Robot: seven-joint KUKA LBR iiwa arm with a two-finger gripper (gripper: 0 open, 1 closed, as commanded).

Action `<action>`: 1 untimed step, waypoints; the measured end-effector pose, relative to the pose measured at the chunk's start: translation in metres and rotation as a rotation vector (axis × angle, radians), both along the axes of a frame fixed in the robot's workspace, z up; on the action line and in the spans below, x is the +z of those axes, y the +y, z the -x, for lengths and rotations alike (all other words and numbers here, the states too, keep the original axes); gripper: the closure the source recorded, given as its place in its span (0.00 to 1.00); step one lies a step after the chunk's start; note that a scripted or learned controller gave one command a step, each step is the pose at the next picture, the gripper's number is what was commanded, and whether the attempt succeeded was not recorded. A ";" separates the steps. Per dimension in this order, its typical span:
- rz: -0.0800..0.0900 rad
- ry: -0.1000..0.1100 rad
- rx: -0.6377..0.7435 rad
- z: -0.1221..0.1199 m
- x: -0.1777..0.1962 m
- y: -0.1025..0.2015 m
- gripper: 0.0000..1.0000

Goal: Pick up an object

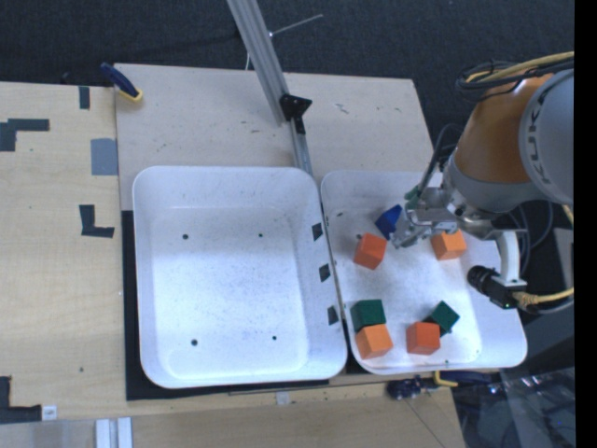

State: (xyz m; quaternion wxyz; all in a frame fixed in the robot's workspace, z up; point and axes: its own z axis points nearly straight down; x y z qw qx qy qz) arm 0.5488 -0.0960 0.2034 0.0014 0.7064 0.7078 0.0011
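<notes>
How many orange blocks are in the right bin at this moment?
4. One orange block lies left of the gripper, one right of it, and two sit near the front edge. The arm may hide others.

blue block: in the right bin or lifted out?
In. The blue block lies on the right bin floor beside the gripper, not visibly between its fingers.
</notes>
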 end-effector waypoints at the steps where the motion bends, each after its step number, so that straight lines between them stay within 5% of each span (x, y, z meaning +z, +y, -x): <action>1: -0.002 0.004 0.004 -0.016 -0.002 0.043 1.00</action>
